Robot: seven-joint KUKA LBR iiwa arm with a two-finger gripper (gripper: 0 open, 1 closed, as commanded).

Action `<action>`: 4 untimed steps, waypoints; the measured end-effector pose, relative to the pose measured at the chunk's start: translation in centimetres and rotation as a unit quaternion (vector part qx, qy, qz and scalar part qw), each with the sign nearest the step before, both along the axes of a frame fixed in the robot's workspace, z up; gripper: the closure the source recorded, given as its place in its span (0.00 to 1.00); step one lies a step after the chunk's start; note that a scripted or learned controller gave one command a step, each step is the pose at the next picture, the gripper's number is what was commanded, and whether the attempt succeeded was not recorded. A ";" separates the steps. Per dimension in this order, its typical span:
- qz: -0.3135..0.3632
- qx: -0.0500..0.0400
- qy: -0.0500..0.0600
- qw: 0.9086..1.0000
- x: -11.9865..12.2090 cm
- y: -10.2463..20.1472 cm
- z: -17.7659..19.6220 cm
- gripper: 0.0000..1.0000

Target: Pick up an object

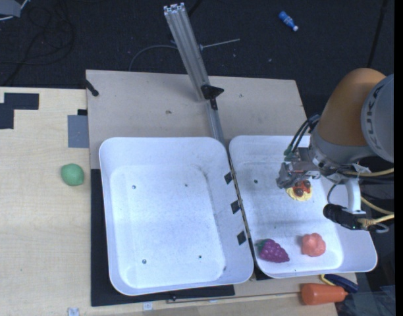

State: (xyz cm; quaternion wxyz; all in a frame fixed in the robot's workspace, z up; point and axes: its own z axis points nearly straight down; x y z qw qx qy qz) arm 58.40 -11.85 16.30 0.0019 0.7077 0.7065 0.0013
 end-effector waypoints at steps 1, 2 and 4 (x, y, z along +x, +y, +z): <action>0.001 0.000 0.000 1.000 0.1 0.8 4.7 1.00; 0.000 0.000 0.002 1.000 0.1 0.8 6.5 1.00; 0.003 0.001 0.003 1.000 1.8 12.0 6.2 1.00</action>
